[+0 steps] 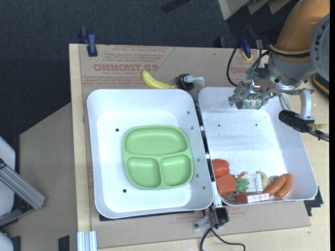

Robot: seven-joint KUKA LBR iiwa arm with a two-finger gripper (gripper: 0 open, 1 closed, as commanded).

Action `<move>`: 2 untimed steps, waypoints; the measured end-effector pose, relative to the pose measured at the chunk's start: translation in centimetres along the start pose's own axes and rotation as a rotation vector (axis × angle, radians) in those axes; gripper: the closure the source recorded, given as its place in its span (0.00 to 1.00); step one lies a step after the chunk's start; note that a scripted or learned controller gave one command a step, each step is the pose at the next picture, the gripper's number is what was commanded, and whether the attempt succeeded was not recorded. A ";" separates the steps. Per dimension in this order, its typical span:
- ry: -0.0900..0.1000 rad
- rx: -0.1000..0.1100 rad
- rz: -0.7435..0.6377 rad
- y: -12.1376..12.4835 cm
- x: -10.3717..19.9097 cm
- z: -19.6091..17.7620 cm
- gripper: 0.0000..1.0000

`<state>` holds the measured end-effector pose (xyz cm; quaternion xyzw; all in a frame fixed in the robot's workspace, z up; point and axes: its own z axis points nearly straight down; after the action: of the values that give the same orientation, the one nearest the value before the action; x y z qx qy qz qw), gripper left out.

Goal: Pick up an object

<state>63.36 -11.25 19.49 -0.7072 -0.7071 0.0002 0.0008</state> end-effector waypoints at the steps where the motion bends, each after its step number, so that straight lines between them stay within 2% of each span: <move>1: -0.004 -0.005 0.003 1.9 -5.7 1.2 0.00; 2: -0.004 -0.006 0.002 3.3 -9.3 0.4 0.00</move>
<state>66.71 -20.54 19.04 -0.7080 -0.7062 -0.0006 -0.0025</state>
